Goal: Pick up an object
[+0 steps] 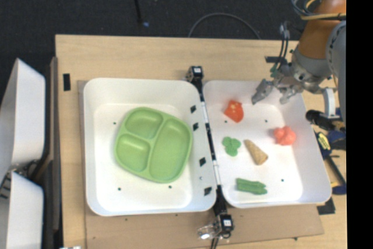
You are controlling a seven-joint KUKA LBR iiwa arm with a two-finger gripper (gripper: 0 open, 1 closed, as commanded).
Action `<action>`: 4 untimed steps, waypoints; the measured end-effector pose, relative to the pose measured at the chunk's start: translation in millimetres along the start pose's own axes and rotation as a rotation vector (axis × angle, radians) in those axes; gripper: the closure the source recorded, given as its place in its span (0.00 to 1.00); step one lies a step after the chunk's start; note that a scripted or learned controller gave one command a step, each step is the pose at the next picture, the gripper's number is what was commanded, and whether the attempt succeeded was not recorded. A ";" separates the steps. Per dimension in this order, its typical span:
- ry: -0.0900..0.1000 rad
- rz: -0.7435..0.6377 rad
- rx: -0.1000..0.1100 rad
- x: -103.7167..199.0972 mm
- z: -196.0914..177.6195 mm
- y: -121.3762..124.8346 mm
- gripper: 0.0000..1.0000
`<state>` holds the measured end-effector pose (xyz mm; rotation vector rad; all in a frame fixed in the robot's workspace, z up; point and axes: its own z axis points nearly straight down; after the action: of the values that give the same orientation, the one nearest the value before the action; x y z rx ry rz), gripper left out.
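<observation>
— Over the far right corner of the counter [175, 55], what is the arm doing?
— Its gripper [273, 93] hangs above the far edge of the right bin [303, 183]. The fingers [260, 93] are spread, with nothing between them.
— And what lies in that bin?
— Five things, all apart from one another. A red piece [233, 111] sits toward the bin's far left part, nearest the gripper. A pinkish-orange lump [285, 135] lies toward the bin's right edge. A green floret-like piece [231, 146] rests by the left edge, with a tan cone [256, 151] just beside it. A long green piece [251, 186] lies by the near edge.
— Is the gripper touching any of them?
— No; it stands off from the red piece and the rest.
— The left bin [99, 183]?
— It carries a green divided plate [153, 144] with three compartments, set roughly mid-bin. The two bins meet along a seam down the counter's middle.
</observation>
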<state>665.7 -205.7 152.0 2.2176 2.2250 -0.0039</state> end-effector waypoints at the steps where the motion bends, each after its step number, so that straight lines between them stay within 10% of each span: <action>1: 0.000 0.000 0.000 -0.7 52.3 -0.4 0.00; 2: -0.004 -0.001 -0.008 -2.1 36.5 1.8 1.00; 4: -0.001 0.001 -0.010 -11.2 -86.6 -1.5 1.00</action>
<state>664.4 -216.7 238.5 2.2135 2.2179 0.0060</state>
